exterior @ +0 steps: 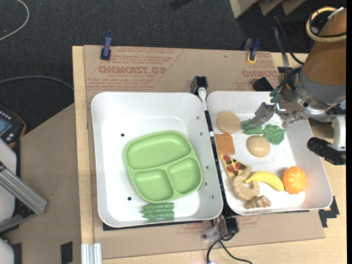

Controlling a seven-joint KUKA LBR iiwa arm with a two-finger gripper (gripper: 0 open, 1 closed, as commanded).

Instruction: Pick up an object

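Note:
The right bin (313, 147) holds play food: a tan bun (228, 121), an orange cracker (224, 143), a pizza slice (234, 167), a beige ball (257, 146), a banana (265, 179), an orange (294, 179) and a green lettuce leaf (272, 133). My gripper (273, 120) hangs low over the back of this bin, directly above the lettuce leaf and close to it. From this angle I cannot tell whether it touches the leaf.
The left bin (104, 147) carries a green divided plate (163, 165) and a bundle of green beans (158, 210) near its front wall. Two tan food pieces (248, 191) lie at the right bin's front. Black clips (199, 84) join the bins.

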